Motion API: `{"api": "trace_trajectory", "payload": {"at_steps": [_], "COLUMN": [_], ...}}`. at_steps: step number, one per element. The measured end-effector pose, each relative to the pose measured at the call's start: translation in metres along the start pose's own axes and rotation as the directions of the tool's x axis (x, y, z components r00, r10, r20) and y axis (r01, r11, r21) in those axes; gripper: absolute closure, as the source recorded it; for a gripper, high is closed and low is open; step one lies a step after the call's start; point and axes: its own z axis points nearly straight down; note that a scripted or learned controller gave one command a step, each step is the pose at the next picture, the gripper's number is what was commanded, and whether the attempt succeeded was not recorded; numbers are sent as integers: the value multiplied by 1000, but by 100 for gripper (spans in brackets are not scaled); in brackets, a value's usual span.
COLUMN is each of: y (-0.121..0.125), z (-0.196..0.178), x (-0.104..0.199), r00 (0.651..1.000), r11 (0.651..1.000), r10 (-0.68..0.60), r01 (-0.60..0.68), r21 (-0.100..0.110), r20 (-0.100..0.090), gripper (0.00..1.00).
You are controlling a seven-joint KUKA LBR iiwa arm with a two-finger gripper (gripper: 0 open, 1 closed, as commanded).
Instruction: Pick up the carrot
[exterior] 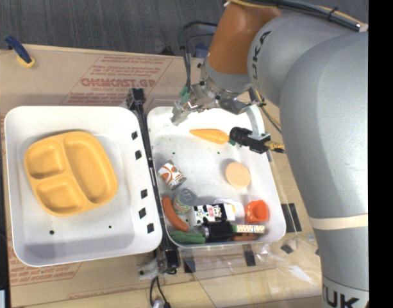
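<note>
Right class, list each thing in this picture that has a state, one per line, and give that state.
carrot: lying flat in the right bin, not held
yellow tray: right way up in the left bin, compartments bare
small can: on its side
gripper: above the right bin's far edge, holding nothing

Two shallow white plastic bins sit side by side. One yellow three-compartment tray lies at nine o'clock. One orange carrot, one tan round disc, one small orange cup and one red-brown sausage are countable; the clutter at six o'clock is too jumbled to count.
</note>
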Motion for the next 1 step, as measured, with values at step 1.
{"api": "trace_trajectory", "payload": {"at_steps": [1], "y": [0], "z": [3], "x": [87], "r00": [979], "r11": [979], "r10": [-206], "r01": [206], "r21": [8], "r20": [-2], "gripper": [100]}}
